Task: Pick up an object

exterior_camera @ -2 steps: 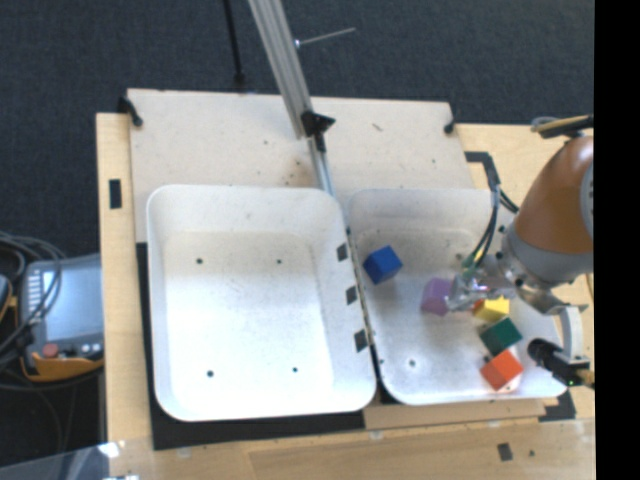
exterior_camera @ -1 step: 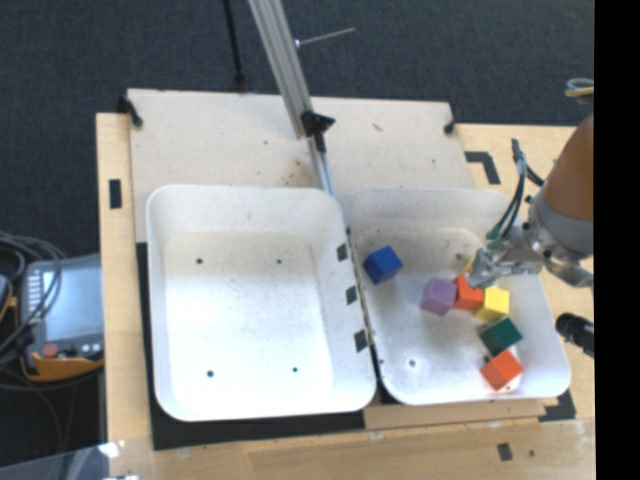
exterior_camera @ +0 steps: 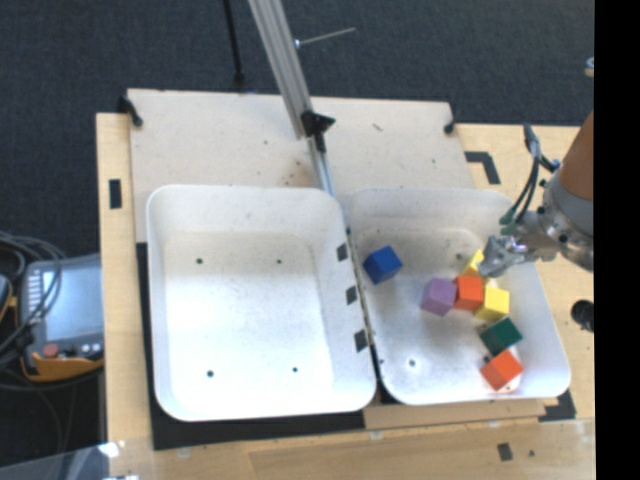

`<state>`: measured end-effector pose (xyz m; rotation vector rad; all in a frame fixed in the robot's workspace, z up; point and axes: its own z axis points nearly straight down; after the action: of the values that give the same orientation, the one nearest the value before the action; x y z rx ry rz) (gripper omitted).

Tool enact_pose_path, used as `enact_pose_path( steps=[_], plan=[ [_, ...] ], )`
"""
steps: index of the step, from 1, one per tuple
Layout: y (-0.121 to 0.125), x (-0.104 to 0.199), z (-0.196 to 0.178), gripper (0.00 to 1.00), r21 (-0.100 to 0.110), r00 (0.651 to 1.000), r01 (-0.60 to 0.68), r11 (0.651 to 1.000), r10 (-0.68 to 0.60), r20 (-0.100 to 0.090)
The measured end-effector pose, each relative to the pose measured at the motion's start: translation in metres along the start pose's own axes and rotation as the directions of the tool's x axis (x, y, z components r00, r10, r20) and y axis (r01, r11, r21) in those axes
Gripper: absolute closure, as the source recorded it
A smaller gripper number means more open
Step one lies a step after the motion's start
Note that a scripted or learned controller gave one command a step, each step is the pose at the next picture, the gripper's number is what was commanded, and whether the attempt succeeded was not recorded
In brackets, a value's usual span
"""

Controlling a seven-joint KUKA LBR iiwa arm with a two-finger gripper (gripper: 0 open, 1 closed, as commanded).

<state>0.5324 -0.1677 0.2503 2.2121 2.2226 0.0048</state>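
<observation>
Blocks point(exterior_camera: 470, 293) in right bin point(exterior_camera: 420, 213), hand point(exterior_camera: 497, 256) above

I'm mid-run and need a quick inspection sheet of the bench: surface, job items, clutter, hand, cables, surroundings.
Surface: wooden bench bearing a left bin and a right bin, both white and speckled.
Job's things: all in the right bin: blue cube apart near the left wall; purple cube, orange cube and yellow cube clustered; green cube and a second orange cube below them.
Clutter: nothing seen.
Hand: hand low over the cluster's upper edge; grip unclear.
Cables: wires along the arm's wrist; a bundle left of the bench.
Surroundings: dark carpet, slanted metal rail, handheld pendant at left.
</observation>
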Motion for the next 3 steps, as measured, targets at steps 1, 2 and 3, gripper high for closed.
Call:
enact_pose_path(
  steps=[1,2,3],
  plan=[
    [0.011,0.047,-0.008,1.0,0.002,1.0,0.003,1.0,-0.003,-0.002],
    [0.013,0.095,-0.002,1.0,0.005,1.0,0.002,1.0,-0.002,-0.002],
    [0.026,0.147,-0.008,1.0,0.004,1.0,0.003,1.0,-0.003,-0.004]
  ],
)
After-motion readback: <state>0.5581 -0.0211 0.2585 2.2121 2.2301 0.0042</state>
